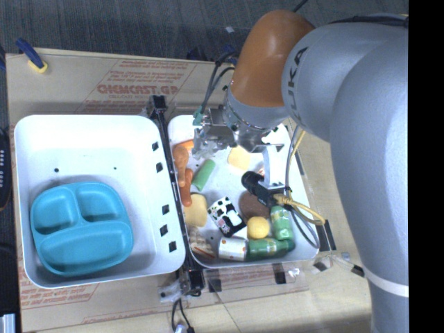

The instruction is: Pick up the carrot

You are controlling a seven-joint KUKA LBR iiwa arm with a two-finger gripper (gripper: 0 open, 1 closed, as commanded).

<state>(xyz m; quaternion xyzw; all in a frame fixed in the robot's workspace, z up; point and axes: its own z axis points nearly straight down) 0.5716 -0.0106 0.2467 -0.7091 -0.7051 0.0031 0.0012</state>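
Grey arm (361, 151) fills my foreground, its gripper (211, 139) above the carrot (182, 159) by the right bin's (300, 255) left wall; jaw state indeterminable; I would descend centred lengthwise.

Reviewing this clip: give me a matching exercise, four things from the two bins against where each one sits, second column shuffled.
Things:
1. blue divided plate
2. carrot
3. green bottle
4. gripper

Places:
A. near edge of the right bin
B. left bin
C. over the far end of the right bin
D. along the right bin's left wall

Pairs: 1-B, 2-D, 3-A, 4-C
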